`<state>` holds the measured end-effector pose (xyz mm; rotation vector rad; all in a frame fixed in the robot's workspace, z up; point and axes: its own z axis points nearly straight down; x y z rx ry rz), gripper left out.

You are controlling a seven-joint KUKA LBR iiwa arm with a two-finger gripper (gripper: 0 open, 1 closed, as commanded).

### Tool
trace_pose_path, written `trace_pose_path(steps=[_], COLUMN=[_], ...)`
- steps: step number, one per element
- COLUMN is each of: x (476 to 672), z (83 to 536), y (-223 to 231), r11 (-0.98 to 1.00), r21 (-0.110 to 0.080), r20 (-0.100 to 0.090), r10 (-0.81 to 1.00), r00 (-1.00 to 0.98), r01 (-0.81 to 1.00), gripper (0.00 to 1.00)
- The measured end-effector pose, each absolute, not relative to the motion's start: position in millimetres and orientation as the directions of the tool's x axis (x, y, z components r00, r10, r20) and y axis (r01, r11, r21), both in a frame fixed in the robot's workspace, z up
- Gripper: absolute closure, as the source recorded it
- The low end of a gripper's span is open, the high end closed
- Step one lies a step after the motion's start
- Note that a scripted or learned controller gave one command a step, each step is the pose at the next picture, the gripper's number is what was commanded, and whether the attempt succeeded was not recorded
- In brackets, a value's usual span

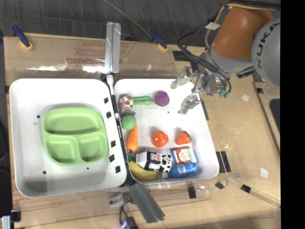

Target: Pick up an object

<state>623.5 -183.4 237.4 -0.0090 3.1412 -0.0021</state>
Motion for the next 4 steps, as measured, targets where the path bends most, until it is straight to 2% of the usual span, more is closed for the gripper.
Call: trace_pose_path(steps=[1, 2, 3, 4], x=[611.8, 547.9, 550.6, 544.7], z=[94.6, 92.7, 103.8, 92.6], y=[-195.2, -206.8, -203.9, -208.8], r11=[0.976, 0.954, 0.951, 0.79], r21=[0.005, -0.002, -0.003, 0.0], r20=[0.007, -0.003, -0.007, -0.001], r10=[-0.218, -0.3, -0.309, -0.614], r00=[-0.976, -0.954, -0.951, -0.79], r01=[-0.218, -0.3, -0.309, -0.614], gripper=[0.0, 0.0, 1.0, 1.0])
